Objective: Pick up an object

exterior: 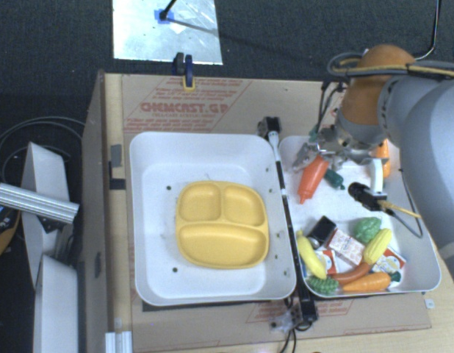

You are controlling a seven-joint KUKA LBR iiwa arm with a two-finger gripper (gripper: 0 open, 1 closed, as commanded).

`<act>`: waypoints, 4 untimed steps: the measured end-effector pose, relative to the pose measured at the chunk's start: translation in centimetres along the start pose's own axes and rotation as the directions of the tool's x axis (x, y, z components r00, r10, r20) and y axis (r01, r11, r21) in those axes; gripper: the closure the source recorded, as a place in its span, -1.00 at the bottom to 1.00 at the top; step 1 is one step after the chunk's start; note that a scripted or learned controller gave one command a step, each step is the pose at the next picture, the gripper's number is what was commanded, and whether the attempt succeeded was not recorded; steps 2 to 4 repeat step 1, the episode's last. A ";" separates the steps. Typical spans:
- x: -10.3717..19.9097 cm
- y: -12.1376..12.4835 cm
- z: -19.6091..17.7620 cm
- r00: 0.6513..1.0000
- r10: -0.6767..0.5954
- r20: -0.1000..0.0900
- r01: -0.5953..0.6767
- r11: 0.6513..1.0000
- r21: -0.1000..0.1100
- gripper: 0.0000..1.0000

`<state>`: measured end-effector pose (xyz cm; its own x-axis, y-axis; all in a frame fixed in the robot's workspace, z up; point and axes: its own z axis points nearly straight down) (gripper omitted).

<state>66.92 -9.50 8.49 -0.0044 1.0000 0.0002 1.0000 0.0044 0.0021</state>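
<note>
Looking into the right bin (431, 271), we see the gripper (320, 155) spread open at twelve o'clock, just above a carrot (311, 178); the left bin (150, 197) holds a yellow tray (222, 223).

One fixed camera above the bench (212, 98), slanted down, both bins (150, 197) visible
</note>
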 end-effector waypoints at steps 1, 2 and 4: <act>0.0 0.2 -1.3 1.000 -0.002 0.001 0.002 1.000 -0.007 1.00; 0.0 0.2 -1.3 1.000 -0.002 0.001 0.002 1.000 -0.007 1.00; 0.0 0.2 -1.3 1.000 -0.002 0.001 0.002 1.000 -0.007 1.00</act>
